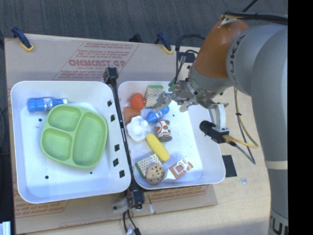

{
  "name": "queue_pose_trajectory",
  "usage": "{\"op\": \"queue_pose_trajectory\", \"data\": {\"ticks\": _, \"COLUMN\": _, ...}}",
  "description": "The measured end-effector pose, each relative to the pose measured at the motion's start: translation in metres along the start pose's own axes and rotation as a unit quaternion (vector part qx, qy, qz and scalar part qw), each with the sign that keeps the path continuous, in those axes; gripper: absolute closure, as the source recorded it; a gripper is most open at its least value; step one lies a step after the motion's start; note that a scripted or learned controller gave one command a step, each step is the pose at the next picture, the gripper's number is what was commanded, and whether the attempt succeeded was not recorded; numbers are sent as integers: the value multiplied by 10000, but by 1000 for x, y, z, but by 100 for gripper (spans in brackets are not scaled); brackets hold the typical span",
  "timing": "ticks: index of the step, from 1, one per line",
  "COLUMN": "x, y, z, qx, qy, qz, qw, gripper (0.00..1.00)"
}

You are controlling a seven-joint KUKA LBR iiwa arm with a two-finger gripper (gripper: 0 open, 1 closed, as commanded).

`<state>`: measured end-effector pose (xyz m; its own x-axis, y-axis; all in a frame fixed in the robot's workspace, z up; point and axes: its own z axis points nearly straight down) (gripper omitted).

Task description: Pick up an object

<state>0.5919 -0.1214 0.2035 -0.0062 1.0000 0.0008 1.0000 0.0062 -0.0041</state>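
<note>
The right bin (208,153) holds several small toys. Among them are a blue piece (157,114), a red-and-white can (164,130), a yellow corn cob (157,147), a white lump (137,129), an orange ball (137,101) and a patterned box (154,94). My gripper (173,103) hangs over the bin's upper middle, just above and right of the blue piece. Its two metal fingers stand apart, open, with nothing between them.
At the right bin's front lie a cookie (154,173), a sandwich wedge (145,163) and a red-and-white card (181,168). The left bin (24,180) holds a green divided plate (74,136) and a blue bottle (44,103). Black clips line the divider (117,126).
</note>
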Motion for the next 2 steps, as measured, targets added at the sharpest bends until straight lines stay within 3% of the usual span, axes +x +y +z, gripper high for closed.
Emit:
{"op": "queue_pose_trajectory", "data": {"ticks": 1, "x": 14, "y": -51, "z": 112, "qx": 14, "qy": 0, "qz": -3, "qw": 10000, "gripper": 0}}
{"op": "queue_pose_trajectory", "data": {"ticks": 2, "x": 13, "y": -49, "z": 100, "qx": 8, "qy": -8, "qz": -29, "qw": 10000, "gripper": 100}}
